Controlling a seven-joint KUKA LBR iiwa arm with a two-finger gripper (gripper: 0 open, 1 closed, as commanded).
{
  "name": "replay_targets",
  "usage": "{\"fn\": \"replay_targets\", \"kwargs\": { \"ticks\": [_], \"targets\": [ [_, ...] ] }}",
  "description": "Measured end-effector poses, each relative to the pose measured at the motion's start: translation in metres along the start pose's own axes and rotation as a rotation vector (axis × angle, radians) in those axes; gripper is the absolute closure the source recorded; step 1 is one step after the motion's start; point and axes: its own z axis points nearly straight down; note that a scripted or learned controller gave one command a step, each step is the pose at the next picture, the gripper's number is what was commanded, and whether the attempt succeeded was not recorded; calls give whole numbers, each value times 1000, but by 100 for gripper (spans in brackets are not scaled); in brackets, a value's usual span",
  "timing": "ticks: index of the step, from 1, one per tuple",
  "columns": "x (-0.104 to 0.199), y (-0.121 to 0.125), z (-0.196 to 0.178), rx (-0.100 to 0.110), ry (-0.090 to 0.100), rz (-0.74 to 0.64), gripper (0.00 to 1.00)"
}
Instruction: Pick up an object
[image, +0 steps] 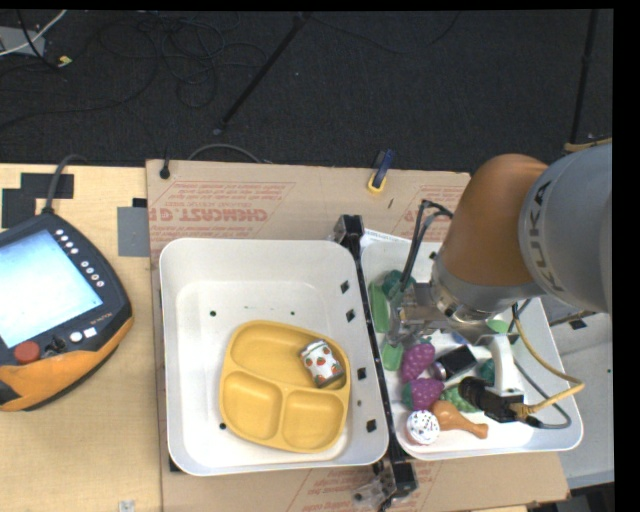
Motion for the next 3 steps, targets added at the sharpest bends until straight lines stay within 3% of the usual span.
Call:
{"fn": "replay_targets", "kwargs": {
  "ticks": [1, 2, 3],
  "targets": [
    [32, -39, -122, -14, 2, -6, 100],
    [93, -54, -129, -4, 0, -9, 100],
    [91, -54, -158, -5, -1, -2, 100]
  ]
}}
